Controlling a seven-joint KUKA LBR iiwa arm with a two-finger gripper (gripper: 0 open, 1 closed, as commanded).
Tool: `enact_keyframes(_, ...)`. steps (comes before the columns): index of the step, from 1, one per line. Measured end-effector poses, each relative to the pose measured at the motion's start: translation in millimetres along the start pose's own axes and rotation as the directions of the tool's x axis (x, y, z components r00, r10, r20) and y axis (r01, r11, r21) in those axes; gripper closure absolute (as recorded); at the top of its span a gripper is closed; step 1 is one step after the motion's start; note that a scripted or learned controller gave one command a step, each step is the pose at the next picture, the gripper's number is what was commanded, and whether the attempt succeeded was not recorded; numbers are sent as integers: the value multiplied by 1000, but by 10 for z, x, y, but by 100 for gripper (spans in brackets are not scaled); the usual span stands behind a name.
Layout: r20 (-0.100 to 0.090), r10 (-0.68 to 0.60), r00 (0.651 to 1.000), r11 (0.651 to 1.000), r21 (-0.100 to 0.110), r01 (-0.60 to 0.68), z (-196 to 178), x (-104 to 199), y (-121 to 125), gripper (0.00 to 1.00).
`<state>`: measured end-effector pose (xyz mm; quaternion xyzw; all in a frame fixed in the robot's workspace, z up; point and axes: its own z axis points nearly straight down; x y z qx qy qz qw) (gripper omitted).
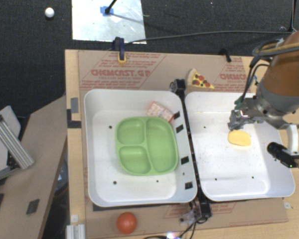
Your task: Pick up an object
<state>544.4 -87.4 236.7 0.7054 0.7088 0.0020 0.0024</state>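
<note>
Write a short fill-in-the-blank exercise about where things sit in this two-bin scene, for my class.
1. The green divided plate lies in the ____ bin.
2. The yellow object lies in the ____ bin.
3. The pizza slice toy lies ____ the bins, on the board.
4. The gripper hovers just above the ____ object.

Missing words: left; right; outside; yellow

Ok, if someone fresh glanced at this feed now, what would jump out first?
Probably the green tray filling the middle of the left bin, with a small pink packet at its far edge. Next, the arm coming in from the right, its gripper low over the right bin just above a yellow piece. An orange ball sits on the bench in front of the left bin.
</note>
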Motion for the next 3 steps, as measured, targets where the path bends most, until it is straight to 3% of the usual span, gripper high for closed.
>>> enact_keyframes(3, -2, -3, 1000, 1000, 4, 3, -155, 1608, -96, 100)
